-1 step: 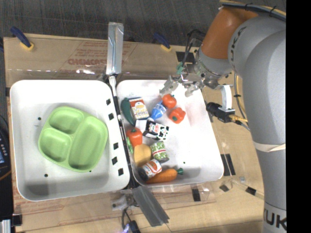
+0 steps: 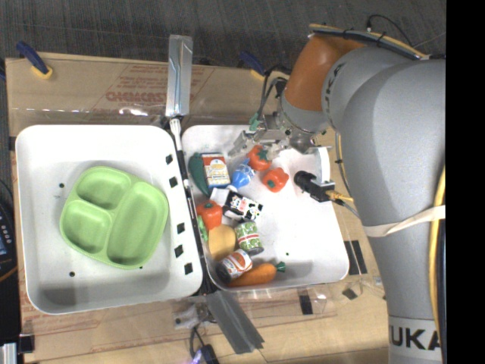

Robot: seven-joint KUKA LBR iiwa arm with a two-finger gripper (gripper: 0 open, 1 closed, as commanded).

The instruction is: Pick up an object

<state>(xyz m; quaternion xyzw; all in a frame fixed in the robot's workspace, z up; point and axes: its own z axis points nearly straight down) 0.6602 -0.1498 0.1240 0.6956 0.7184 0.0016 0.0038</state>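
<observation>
My gripper [image 2: 263,144] hangs low over the far part of the right bin [image 2: 318,241], under the orange-banded wrist [image 2: 314,67]. Directly beneath it lies a small red tomato-like piece [image 2: 259,160], which looks to be touching it. Just beside that are a red pepper [image 2: 276,178] and a blue piece [image 2: 242,177]. Whether anything is held is hidden by the gripper body.
The right bin also holds a small carton [image 2: 215,169], a cow-patterned box [image 2: 244,205], a yellow piece [image 2: 221,241], a green can [image 2: 248,238], a red-white can [image 2: 236,264] and a carrot [image 2: 255,274]. A green divided plate [image 2: 114,214] lies in the left bin [image 2: 38,165].
</observation>
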